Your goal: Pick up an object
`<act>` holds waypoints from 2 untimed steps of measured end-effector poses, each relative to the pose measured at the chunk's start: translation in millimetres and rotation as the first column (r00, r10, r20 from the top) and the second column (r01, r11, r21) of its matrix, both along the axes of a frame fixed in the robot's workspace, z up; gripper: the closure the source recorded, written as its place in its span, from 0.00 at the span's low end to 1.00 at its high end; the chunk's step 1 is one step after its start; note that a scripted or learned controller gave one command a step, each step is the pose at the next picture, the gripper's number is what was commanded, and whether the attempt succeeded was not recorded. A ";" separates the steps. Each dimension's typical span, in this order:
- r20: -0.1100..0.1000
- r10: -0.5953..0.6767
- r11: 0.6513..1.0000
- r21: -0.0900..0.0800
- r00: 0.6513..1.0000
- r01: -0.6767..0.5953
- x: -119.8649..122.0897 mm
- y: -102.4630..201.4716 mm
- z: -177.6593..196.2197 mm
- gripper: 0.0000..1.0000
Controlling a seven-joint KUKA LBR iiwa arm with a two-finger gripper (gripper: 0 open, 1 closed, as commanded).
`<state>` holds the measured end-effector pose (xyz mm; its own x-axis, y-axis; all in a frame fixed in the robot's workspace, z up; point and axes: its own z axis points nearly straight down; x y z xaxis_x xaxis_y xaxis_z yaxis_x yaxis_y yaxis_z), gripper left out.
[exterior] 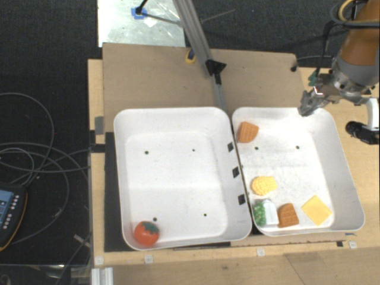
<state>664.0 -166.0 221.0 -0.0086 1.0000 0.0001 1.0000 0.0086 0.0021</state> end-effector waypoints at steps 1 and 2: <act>-0.003 0.001 1.000 0.002 1.000 -0.001 -17.1 50.3 -7.3 1.00; -0.004 0.001 1.000 0.001 1.000 -0.001 -34.1 96.7 -12.3 1.00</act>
